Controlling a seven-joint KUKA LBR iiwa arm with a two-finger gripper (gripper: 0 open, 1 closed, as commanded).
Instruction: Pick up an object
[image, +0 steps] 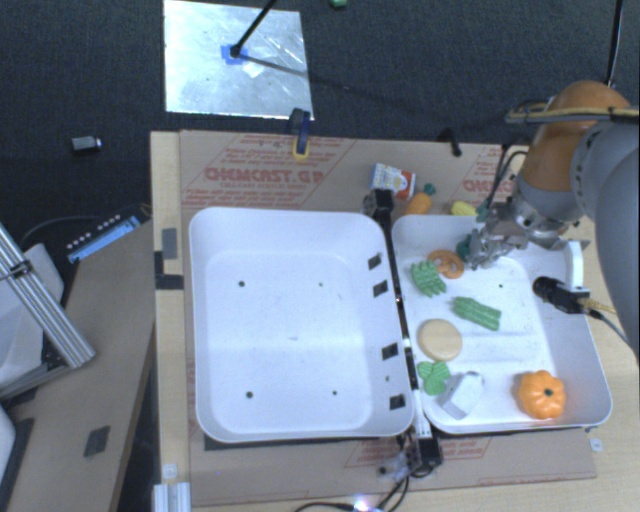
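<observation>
Gripper (478, 249) is low in the right bin (572, 352), by its far wall. I can't tell how it is set or whether it has anything. Just beside it lies the pretzel (447, 265), with a green leaf (428, 278) touching the pretzel's near-left side. Nearer than the pretzel: a pickle (476, 312), a cookie (440, 339), then the pumpkin (540, 393) in the bin's near-right corner.
</observation>
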